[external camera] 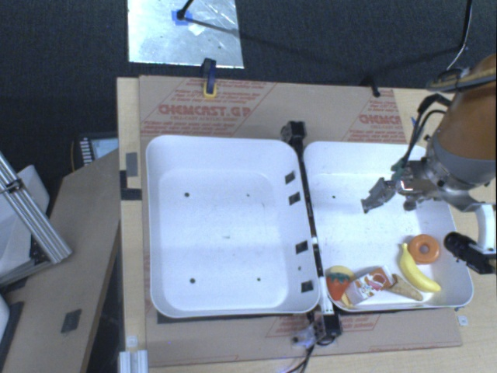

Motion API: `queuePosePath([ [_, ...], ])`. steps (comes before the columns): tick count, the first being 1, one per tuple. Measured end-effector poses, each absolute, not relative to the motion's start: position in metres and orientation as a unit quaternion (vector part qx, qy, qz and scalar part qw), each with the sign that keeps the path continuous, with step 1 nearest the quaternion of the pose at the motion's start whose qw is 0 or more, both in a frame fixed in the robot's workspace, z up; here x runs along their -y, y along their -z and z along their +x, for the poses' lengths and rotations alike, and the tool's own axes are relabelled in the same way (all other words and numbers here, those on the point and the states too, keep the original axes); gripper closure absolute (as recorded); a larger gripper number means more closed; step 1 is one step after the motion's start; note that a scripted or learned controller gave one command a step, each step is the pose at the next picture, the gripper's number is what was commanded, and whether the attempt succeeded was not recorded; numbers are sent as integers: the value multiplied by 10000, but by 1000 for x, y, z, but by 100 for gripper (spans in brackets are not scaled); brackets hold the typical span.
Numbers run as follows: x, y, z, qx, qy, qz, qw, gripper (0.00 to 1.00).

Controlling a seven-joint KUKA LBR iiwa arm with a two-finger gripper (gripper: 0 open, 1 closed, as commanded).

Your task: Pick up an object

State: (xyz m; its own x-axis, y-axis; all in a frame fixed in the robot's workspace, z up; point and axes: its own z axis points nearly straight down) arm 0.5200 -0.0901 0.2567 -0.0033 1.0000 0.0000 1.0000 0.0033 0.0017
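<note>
Approach step: the tool, jaw state indiscernible, hangs over the right bin; next, descend toward the banana.

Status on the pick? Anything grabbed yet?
Nothing looks done yet. The hand is over the bare upper part of the right bin, with nothing visible in it. The banana, orange ring, tomato and small packet all lie at the bin's near edge. Left: move to one, grip and lift.
</note>
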Motion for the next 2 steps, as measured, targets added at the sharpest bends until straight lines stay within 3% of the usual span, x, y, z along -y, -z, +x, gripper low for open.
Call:
queuePosePath([
  [1, 47, -342, 497, -7103, -37, 7039, 33, 0],
  [2, 1, -388, 487, -7105, -29, 7037, 21, 0],
])
